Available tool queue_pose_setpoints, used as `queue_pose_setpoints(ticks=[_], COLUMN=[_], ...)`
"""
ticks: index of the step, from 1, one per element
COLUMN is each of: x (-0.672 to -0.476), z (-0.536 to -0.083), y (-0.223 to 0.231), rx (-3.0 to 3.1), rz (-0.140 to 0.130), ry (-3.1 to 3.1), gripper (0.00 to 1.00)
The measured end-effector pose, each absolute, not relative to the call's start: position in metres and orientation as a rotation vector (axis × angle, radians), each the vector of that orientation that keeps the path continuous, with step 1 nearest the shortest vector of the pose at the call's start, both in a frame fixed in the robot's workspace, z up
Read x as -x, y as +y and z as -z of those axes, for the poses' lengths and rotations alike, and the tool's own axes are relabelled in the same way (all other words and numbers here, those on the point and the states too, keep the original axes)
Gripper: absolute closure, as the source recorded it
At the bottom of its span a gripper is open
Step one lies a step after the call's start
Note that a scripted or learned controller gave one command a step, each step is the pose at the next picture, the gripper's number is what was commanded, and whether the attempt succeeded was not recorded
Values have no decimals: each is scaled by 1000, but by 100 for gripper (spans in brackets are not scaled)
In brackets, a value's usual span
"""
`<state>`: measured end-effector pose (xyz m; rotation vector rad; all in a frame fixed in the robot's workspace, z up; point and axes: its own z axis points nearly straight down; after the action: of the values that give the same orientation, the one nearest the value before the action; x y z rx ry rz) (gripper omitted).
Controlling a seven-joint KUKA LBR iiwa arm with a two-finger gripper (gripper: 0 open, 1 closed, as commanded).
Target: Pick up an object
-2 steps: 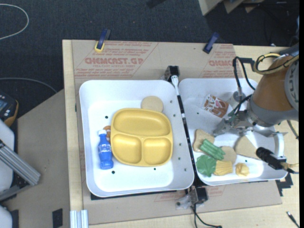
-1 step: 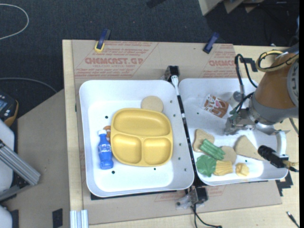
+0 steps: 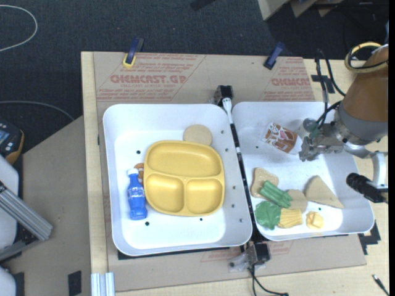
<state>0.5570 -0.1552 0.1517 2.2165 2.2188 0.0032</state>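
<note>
Yellow tray [image 3: 183, 177] left bin, tool [image 3: 308, 148] beside snack packet [image 3: 281, 137]; toy foods below

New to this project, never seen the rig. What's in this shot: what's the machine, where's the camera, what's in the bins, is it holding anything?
One fixed camera looks down at a slant on a bench with two shallow white bins. The grey arm with an orange band, entering from the right, is a KUKA robot; its gripper hangs over the right bin, beside a small snack packet. I see nothing between its fingers. The right bin also holds toy food: a bread slice, green vegetables, corn, a tan wedge. The left bin holds a yellow divided plate, a blue bottle and a tan disc.
</note>
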Motion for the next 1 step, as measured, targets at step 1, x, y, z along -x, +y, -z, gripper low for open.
queue_pose_setpoints(ticks=[1], x=[-559], z=[-215], y=[-159], rx=[-2214], rz=[-6], ry=[2216], gripper=[100])
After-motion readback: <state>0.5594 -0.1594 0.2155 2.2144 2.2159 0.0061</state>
